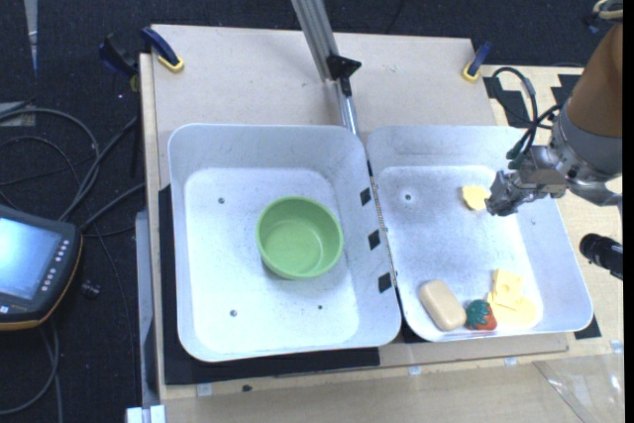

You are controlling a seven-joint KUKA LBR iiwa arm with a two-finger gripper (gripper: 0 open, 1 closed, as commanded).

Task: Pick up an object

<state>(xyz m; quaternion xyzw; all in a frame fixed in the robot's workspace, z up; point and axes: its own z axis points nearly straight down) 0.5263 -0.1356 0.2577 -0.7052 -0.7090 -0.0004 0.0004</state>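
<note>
One green bowl — four small items (right bin).

A wooden bench bears two white bins: the left bin and the right bin sit side by side, their inner edges touching. A grey metal pole slants down from the top to the bins' junction, blue-and-yellow clamps grip the bench's far corners, and a handheld screen with cables lies on the dark floor at left.
</note>
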